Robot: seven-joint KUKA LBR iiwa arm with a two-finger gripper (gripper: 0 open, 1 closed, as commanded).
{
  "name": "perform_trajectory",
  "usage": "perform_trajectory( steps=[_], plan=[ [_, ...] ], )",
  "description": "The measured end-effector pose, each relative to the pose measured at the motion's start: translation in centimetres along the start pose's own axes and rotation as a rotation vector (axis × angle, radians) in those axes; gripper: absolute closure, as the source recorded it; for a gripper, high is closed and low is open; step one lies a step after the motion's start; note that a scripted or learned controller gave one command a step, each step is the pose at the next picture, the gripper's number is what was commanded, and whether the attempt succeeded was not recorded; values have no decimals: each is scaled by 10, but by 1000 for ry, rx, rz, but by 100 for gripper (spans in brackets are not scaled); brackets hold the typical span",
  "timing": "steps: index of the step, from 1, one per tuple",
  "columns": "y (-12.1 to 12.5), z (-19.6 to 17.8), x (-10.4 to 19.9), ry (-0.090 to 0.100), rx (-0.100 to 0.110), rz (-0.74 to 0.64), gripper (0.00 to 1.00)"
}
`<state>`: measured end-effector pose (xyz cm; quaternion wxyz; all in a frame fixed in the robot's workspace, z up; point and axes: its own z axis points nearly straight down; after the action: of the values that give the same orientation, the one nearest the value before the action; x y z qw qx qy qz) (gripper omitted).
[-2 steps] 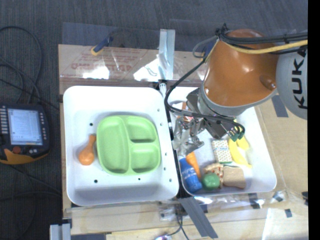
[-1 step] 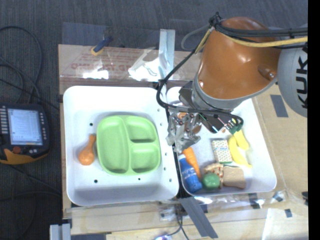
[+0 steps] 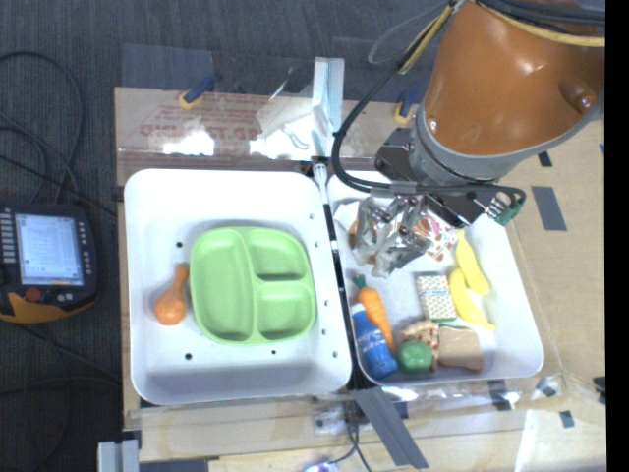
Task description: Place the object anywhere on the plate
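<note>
A green plate (image 3: 252,283) with three compartments lies in the left bin (image 3: 157,214). An orange gourd-shaped toy (image 3: 172,301) rests against the plate's left rim. My gripper (image 3: 385,239) hangs over the back left of the right bin (image 3: 516,313), its metal fingers pointing down above the cluttered items. The right bin holds a blue bottle (image 3: 372,347), a carrot (image 3: 372,308), a yellow banana (image 3: 470,281), a cracker box (image 3: 435,297), a green and red vegetable (image 3: 416,352) and a brown block (image 3: 460,348).
A teach pendant (image 3: 44,262) lies on the floor at the left. Clear plastic and tape (image 3: 285,121) sit on the cardboard behind the bins. The arm's large orange band (image 3: 511,62) overhangs the right bin's back.
</note>
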<state>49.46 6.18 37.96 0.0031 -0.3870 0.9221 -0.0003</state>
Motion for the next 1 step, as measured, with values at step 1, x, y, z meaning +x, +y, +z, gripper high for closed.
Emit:
perform_trajectory(
  steps=[1],
  plan=[
    [-62,46,-37,4,-5,-179,100]
  ],
)
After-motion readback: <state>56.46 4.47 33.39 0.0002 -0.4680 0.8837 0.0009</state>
